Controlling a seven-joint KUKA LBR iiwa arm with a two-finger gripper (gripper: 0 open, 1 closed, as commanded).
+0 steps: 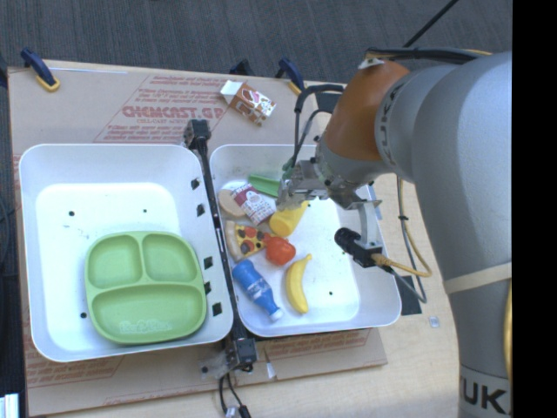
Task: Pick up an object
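A: Camera view first; where is the gripper (294,188)?

B: It is low in the right bin (379,299), near the back; the big grey arm (435,146) comes in from the right and covers most of it

A: What could it pick up?

B: The closest toy is the yellow cone-shaped thing (287,220); it sits just below and a bit left of the gripper, maybe touching it; its long side runs slanted, up-right to down-left

A: Does it have hold of the toy?

B: I cannot tell; the wrist hides that spot

A: What else is near?

B: A green stick (263,184) to the left, a red tomato (279,250), a banana (298,284) and a blue bottle (256,287) further to the front; the left bin (43,190) has a green tray (144,287)
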